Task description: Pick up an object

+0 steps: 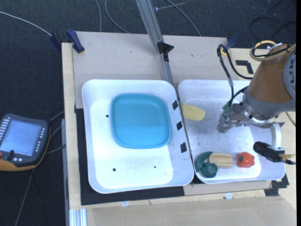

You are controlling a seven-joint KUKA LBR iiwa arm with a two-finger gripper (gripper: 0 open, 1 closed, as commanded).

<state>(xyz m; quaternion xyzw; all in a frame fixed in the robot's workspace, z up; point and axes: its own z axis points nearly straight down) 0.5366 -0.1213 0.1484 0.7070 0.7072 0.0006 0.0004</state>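
In the right bin, a pale yellow flat piece lies near the left wall. Along the bin's front edge sit a dark green object, a tan cylinder and a red tomato-like object. My gripper hangs over the bin's middle, to the right of the yellow piece and above the front-row objects. Nothing shows between its fingers. The grey arm with its orange band reaches in from the right.
The left bin holds a blue square plate. A metal pole slants over the back of the bench. A black cable runs to the wrist. A teach pendant lies at the far left.
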